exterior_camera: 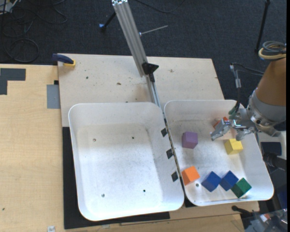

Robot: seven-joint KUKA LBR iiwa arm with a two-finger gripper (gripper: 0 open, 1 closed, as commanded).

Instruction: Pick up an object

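Note:
The right bin (pixel 203 108) holds several small blocks: a purple cube (pixel 189 139), a yellow cube (pixel 233 146), an orange cube (pixel 190 175), two blue cubes (pixel 211 181) (pixel 228 180) and a green cube (pixel 241 187). My gripper (pixel 229 132) hangs over the right side of this bin, just above the yellow cube and to the right of the purple one. Its fingers (pixel 217 134) stand spread apart and open, with nothing between them. A small orange-red part shows at the gripper's base.
The left bin (pixel 87 115) sits beside the right one, divided from it by a rim with black clips (pixel 169 153). A slanted aluminium bar (pixel 133 37) rises behind the bins. A blue-and-yellow clamp (pixel 64 60) lies at the bench's far left corner.

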